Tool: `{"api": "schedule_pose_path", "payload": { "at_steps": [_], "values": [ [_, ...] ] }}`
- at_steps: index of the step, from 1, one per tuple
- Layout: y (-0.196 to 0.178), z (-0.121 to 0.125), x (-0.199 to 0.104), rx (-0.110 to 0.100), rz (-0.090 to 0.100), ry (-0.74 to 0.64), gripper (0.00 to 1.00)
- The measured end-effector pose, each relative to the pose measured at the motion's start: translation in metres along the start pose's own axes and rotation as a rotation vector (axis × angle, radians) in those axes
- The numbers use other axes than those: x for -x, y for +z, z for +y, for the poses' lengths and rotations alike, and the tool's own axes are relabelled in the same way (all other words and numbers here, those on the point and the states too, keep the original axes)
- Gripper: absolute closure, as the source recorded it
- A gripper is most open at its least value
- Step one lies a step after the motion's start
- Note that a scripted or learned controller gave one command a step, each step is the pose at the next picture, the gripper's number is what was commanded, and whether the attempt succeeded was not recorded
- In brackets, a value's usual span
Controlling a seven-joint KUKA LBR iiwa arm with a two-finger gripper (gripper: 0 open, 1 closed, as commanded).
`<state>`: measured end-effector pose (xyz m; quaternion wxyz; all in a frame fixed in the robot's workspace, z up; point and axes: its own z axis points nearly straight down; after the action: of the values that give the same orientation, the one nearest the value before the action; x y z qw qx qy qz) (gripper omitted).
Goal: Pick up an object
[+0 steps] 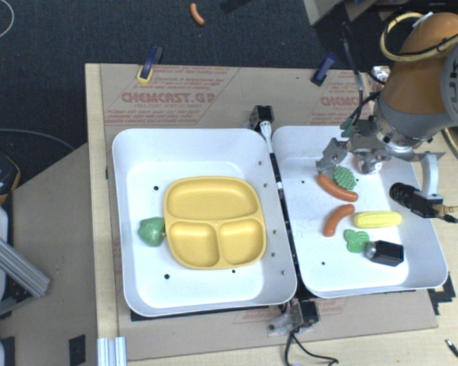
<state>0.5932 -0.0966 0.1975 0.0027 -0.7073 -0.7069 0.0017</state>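
Observation:
My gripper hangs over the far part of the right bin, its two grey fingers spread open. Just below the fingertips lies a green knobbly toy, touching an orange carrot-like piece; I cannot tell whether the fingers touch the green toy. Further forward in that bin lie a brown sausage, a yellow corn cob, a small green piece and a black block.
The left bin holds a yellow divided plate with a green toy beside its left edge. A black clip sits at the ridge between the bins. A small orange item lies on the dark floor beyond the bench.

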Motion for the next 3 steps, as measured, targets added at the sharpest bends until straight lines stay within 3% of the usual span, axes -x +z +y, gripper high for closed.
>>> {"api": "schedule_pose_path", "payload": {
  "at_steps": [1, 2, 3],
  "values": [
    [0.064, -0.003, -0.001, -0.002, 0.000, 0.000, 0.00],
    [0.111, -0.001, 0.001, 0.009, -0.006, 0.000, 0.00],
    [0.097, 0.001, 0.002, 0.018, -0.007, 0.002, 1.00]
  ]
}}
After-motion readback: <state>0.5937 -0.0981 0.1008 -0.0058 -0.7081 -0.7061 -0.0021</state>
